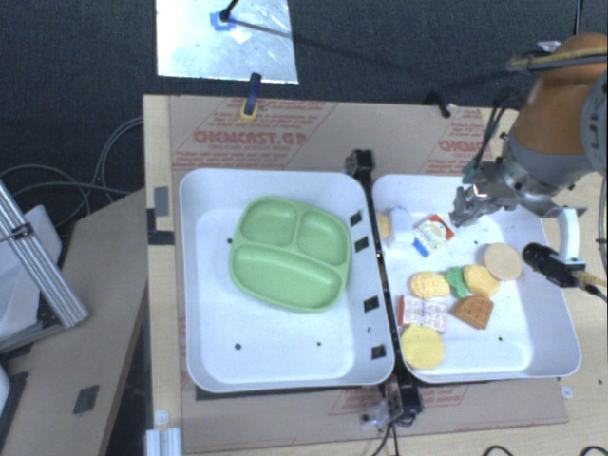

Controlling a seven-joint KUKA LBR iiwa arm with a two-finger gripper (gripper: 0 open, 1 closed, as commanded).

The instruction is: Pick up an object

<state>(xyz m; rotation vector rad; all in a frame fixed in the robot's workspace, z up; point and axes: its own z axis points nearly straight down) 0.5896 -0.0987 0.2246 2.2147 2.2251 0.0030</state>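
My gripper [464, 207] hangs over the back of the right bin [541, 350], at the end of the grey and orange arm that reaches in from the right. Just to its lower left lies a small red, white and blue packet [432, 234]. In front of it sits a cluster of toy food: a round beige biscuit [502, 261], a yellow corn piece [427, 285], a green piece [458, 278], a brown wedge [475, 312], a red-and-white packet [423, 313] and a yellow disc [423, 347]. I see nothing held in the gripper.
The left bin [214, 350] holds a green divided plate [291, 253]. A small white object [400, 218] lies near the divider between the bins. A black part [549, 262] juts over the right bin's right side.
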